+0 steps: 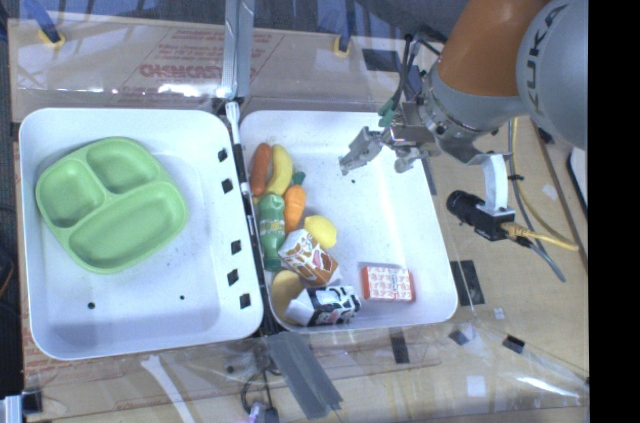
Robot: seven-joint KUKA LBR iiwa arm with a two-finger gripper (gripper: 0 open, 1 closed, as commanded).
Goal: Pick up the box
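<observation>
A small red and white box (386, 283) lies flat near the front right corner of the right bin (400, 211). My gripper (380, 151) hangs over the bin's back right part, well behind the box and apart from it. Its two fingers (356, 155) are spread, with nothing between them.
Along the right bin's left wall lie toy foods: a carrot (293, 206), a banana (279, 168), a lemon (320, 231), a green bottle (271, 223), a printed carton (308, 257) and a black and white carton (330, 305). The left bin holds a green divided plate (110, 203).
</observation>
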